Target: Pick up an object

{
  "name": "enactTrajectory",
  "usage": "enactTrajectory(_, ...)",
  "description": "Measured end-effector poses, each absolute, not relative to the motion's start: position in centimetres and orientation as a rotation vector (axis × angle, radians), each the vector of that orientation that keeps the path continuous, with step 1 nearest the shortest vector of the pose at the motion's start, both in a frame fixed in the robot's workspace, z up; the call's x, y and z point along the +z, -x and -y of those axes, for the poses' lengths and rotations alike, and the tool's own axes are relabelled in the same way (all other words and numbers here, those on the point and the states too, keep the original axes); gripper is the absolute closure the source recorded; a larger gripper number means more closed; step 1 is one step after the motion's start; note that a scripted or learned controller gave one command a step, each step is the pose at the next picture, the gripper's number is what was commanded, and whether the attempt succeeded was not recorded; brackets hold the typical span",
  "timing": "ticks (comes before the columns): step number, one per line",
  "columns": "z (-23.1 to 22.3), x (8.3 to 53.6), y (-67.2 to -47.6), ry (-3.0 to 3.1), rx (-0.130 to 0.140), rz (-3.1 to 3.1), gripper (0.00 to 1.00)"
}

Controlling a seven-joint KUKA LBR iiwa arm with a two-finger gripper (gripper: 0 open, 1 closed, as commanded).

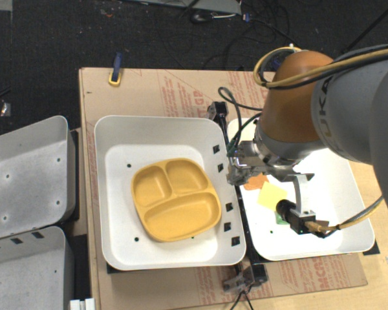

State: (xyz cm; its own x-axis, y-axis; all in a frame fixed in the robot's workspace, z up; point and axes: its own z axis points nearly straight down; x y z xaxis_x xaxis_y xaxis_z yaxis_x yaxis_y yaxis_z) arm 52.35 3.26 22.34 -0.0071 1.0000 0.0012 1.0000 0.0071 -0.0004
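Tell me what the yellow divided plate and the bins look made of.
Yellow divided plate: moulded plastic by the look, matte, with rounded compartment ridges. Left bin and right bin: probably thin formed plastic or painted sheet metal, smooth white with rolled rims; the view leaves it open.

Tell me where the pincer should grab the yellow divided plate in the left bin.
Probably the yellow divided plate by its raised outer rim, coming straight down from above: it lies flat and face up in the left bin, with its near-right edge standing clear of the wall.
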Motion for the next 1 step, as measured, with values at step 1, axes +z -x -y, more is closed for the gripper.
enactTrajectory(1,-8.05,22.02,-51.98,2.211,-0.001,2.230,1.00)
